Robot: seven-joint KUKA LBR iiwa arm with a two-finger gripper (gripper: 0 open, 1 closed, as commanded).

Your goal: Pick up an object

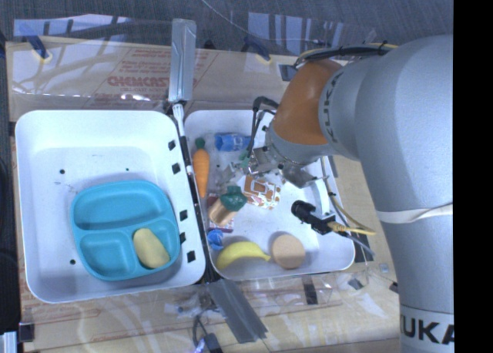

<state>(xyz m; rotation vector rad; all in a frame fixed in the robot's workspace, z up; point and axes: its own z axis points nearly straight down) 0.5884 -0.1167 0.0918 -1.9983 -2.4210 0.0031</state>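
Left bin [38, 189] holding a blue tray [115, 213] with a yellow lump [152, 247], right bin [339, 255] holding carrot [201, 170], banana [241, 253], round tan piece [288, 250], and pincer [258, 165] low over the clutter, grip impossible to tell.

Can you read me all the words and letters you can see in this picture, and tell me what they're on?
"KUKA" in dark letters, cut off at the picture's bottom edge, on the grey robot arm.
Faint red print on the cardboard behind the bins, under shiny plastic; it looks like "CHEMCAST", but it is too blurred to be sure.
The small orange and white packet in the right bin has markings too small to read.
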